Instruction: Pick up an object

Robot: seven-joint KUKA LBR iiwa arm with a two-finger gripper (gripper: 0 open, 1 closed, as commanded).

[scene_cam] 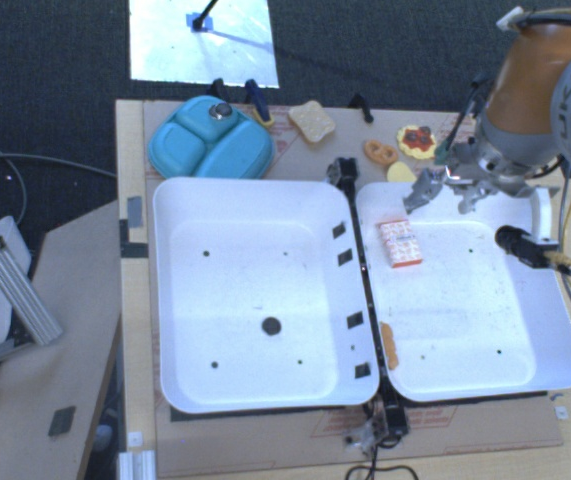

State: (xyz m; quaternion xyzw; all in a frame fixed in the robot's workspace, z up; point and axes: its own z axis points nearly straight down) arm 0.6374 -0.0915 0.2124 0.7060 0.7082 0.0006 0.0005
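Jaws spread open, empty. Small carton [400,243] lying flat just below them: probably light, stiff; pinch across its narrow sides.

1 fixed camera overlooks both bins [255,193] obliquely.

2 white bins [255,203], 1 red-white box [400,243], 1 blue tray [210,140], 1 toast slice [312,121].

A robotics lab: bench [225,438] with twin white bins [255,298], toy food [312,121].
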